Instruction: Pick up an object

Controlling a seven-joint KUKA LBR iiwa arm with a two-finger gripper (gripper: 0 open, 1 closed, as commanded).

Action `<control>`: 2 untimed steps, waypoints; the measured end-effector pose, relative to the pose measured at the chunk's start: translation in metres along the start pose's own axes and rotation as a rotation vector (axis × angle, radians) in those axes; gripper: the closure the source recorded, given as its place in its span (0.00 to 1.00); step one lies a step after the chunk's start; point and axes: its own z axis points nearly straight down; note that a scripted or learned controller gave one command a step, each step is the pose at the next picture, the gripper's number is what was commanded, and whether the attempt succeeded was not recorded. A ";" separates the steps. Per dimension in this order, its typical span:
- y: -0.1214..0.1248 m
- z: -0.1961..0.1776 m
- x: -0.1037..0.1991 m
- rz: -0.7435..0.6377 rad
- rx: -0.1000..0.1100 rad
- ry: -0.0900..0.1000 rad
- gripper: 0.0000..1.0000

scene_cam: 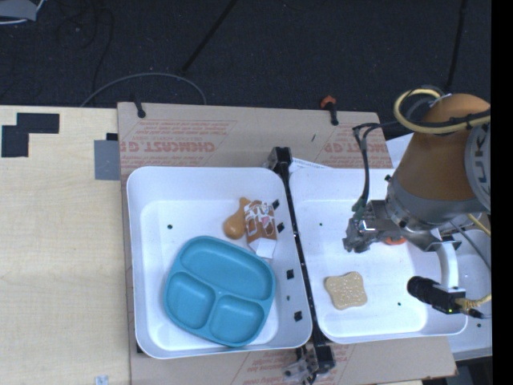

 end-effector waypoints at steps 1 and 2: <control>0.006 0.011 0.051 0.003 0.003 -0.001 1.00; 0.008 0.000 0.099 0.000 0.002 -0.001 1.00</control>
